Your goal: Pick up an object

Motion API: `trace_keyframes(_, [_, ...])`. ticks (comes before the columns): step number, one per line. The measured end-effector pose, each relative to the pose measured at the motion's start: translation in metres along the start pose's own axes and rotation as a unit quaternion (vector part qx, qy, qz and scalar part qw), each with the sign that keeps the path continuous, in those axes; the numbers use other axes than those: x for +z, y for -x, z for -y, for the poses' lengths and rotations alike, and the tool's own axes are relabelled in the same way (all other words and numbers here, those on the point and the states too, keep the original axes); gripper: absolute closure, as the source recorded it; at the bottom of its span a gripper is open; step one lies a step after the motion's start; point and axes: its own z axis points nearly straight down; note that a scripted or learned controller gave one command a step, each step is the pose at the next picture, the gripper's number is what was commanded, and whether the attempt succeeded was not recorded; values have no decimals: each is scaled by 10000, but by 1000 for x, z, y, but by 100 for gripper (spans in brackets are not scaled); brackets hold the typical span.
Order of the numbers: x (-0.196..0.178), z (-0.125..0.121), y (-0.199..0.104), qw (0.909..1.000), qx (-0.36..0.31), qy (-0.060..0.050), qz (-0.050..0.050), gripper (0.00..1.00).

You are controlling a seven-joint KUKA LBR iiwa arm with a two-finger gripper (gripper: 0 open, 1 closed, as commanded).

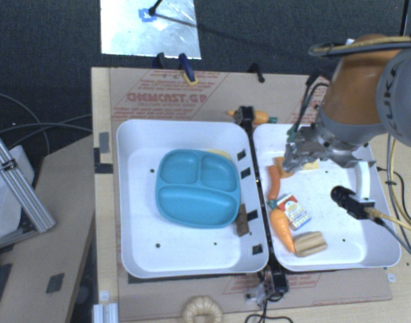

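An orange plastic carrot is lying near the left wall of the right white bin, beside a small colourful carton and a tan bread roll. The pincer is hovering farther back; its state cannot be told. A blue divided plate is sitting in the left white bin.

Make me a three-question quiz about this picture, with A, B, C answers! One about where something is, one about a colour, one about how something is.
1. Where is the divided plate?
A. left bin
B. right bin
C. off the bench

2. What colour is the plate?
A. red
B. blue
C. green

3. How is the toy carrot near the bread piece?
A. lying in the right bin
B. standing on the plate
C. hanging from the gripper

Answers: 1 A, it sits in the left bin. 2 B, it looks light blue. 3 A, it lies flat on the bin floor.
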Motion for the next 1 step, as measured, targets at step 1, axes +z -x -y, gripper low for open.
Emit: trace_keyframes(1, [9,29,-29,10000,6,-9,3,100])
